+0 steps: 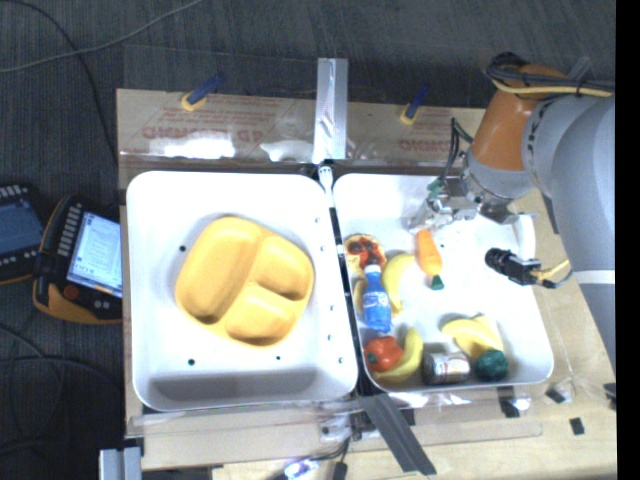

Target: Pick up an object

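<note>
Camera view, operator: your arm (560,158) reaches in from the right, gripper (437,211) low over the right bin (530,298), just above the carrot (429,254); grip unclear.

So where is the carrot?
In the right bin, toward its far side, the carrot lies just below the gripper, right of a banana.

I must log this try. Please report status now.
Gripper over right bin, above carrot, nothing held. Bottle and bananas lie close beside.
</note>
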Controlling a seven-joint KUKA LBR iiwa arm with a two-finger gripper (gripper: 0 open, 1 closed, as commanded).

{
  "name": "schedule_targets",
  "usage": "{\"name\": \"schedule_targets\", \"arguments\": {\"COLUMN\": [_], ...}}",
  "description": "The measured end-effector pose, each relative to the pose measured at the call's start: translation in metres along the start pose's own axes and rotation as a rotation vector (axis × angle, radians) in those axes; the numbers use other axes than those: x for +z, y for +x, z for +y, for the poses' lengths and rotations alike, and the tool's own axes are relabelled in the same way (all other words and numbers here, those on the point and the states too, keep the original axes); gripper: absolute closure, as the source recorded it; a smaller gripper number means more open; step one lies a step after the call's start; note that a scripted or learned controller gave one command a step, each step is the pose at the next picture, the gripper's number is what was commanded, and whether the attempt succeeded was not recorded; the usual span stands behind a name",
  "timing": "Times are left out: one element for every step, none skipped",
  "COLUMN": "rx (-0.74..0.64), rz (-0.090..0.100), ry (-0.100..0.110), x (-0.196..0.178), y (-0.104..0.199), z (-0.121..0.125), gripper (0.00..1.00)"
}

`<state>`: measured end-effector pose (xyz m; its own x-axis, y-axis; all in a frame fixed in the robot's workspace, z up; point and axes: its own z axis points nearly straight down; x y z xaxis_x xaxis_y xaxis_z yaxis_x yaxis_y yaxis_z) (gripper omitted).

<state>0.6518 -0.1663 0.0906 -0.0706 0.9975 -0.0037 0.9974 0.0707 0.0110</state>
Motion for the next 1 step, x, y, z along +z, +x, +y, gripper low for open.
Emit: {"name": "schedule_targets", "arguments": {"rx": [0.167], "rz": [0.0], "ry": [0.013], "x": [-0.1052], "y": [0.0553], "z": [0.0217], "gripper": [1.0]}}
